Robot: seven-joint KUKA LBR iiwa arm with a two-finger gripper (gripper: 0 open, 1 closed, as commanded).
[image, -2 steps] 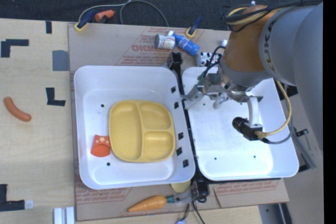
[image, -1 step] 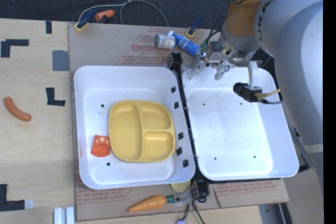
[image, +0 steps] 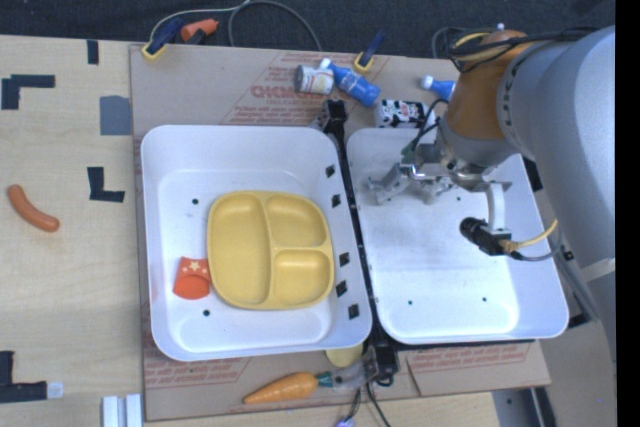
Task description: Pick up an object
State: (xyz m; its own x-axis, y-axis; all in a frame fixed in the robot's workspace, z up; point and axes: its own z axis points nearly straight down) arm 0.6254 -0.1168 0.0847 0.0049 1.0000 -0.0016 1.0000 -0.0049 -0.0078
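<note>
- A cardboard sheet (image: 250,95) on a pale wooden bench (image: 60,145) carries two white bins; dark carpet is seen behind
- A yellow divided plate (image: 268,248) and an orange cup (image: 192,279) are placed in the left bin (image: 160,215)
- The gripper (image: 400,183) is lowered into the right bin (image: 450,315); its grasp cannot be told
- A carrot (image: 280,388) is seen by the front edge
</note>
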